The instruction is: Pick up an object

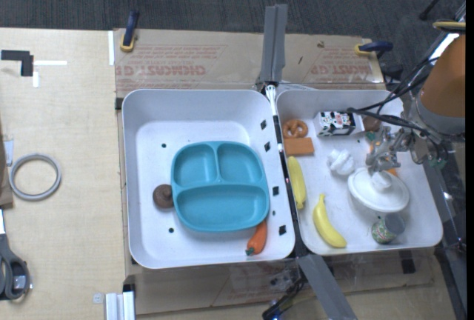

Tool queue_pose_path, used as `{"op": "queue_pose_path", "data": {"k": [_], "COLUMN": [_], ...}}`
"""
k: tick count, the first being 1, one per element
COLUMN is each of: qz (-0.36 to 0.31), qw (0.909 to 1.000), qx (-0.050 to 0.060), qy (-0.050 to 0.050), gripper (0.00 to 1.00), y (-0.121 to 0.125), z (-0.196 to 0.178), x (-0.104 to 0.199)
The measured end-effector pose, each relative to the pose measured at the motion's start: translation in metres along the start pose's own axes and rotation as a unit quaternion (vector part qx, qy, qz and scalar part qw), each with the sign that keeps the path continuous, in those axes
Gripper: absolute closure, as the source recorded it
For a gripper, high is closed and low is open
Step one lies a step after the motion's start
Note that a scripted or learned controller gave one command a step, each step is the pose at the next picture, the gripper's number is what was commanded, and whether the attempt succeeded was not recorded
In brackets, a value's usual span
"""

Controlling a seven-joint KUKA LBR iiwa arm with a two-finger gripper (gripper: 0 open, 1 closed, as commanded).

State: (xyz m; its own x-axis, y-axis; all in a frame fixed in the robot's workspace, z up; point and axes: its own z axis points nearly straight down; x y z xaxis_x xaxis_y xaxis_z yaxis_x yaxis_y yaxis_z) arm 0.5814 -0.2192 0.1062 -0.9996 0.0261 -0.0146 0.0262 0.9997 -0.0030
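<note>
gripper [383,159]: i see it low over the white bowl [378,191] in the right bin [422,237]; i cannot tell its state.
bowl: i judge it light, stiff, slippery; take the rim.

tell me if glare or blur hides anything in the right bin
Camera view: even, soft light with faint shadows; the white cup and the white lump wash out against the right bin; the gripper area is blurred and cluttered; both bananas read sharply.
</note>
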Motion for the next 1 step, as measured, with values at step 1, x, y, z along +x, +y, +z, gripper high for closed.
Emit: {"op": "queue_pose_path", "data": {"k": [1], "qz": [0.104], "qw": [0.9946], "qx": [-0.001], "qy": [0.004], "gripper": [1.0], "y": [-0.0004], "z": [0.0134], "x": [-0.0565]}}
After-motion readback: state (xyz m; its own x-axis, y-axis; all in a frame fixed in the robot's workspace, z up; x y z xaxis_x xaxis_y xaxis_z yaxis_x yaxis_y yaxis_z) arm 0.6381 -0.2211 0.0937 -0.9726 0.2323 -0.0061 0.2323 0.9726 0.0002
